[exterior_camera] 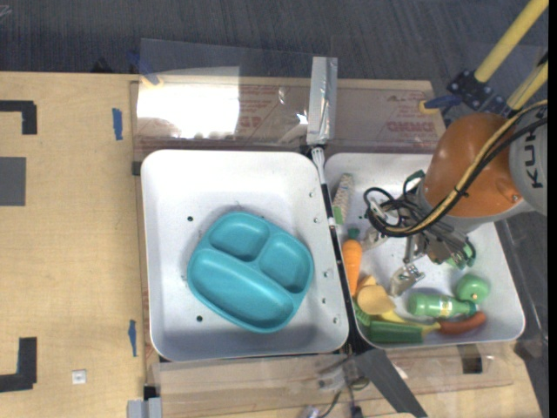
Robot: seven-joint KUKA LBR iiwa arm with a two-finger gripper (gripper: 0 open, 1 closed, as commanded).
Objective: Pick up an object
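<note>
We see the gripper (409, 273) low in the right bin (513, 303), over toy food (431, 307); can't tell fingers' state. Teal tray (251, 271) in left bin (165, 233).

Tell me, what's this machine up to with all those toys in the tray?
A grey robot arm with an orange band is reaching into the right bin, where a heap of toy food lies: an orange carrot, a green piece and others. Its gripper hangs just above that pile, apparently trying to pick something up, but nothing visibly sits in its grasp yet. The left bin holds a teal divided plate, which the arm isn't touching.
</note>
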